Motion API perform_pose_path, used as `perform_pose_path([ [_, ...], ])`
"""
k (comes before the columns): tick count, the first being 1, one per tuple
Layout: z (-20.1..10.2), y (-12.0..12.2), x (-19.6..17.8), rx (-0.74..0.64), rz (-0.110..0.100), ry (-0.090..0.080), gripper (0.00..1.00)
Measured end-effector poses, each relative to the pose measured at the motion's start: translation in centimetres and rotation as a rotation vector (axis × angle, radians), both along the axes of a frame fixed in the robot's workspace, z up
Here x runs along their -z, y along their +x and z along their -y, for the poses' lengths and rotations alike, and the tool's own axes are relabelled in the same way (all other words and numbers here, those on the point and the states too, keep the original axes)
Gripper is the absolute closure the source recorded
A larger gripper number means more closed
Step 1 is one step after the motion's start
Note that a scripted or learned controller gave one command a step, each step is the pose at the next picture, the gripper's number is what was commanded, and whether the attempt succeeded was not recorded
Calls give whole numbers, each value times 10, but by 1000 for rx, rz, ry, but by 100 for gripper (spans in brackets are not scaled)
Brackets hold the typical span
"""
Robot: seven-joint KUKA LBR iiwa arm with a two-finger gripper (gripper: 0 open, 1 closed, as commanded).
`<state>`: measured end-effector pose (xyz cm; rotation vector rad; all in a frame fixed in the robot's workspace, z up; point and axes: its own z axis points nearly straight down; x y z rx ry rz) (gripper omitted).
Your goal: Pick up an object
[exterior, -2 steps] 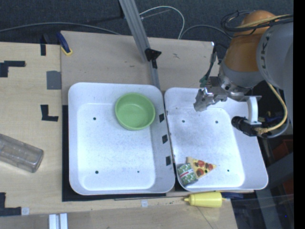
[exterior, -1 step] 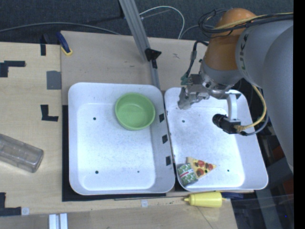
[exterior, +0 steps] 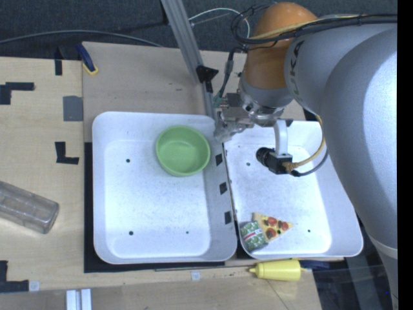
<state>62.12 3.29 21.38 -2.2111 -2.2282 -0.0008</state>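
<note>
A green bowl (exterior: pixel 182 150) sits upright in the left bin (exterior: pixel 116 192), near its far right corner. A toy pizza slice (exterior: pixel 273 225) and a small green packet (exterior: pixel 252 235) lie together at the front left of the right bin (exterior: pixel 310 192). My gripper (exterior: pixel 224 125) hangs low over the far end of the divider between the two bins, just right of the bowl's rim. Nothing can be seen held in it. A black fitting with a cable (exterior: pixel 276 160) hangs from the wrist over the right bin.
A yellow squeeze bottle (exterior: pixel 279 270) lies on the bench in front of the right bin. A clear plastic container (exterior: pixel 26 206) lies on the bench at far left. A slanted metal pole (exterior: pixel 187 41) rises behind the bins.
</note>
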Motion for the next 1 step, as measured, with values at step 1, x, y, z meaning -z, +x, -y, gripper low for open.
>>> perform_pose_path([
  [1, -56, 20, 5, 0, 1, -1, 100],
])
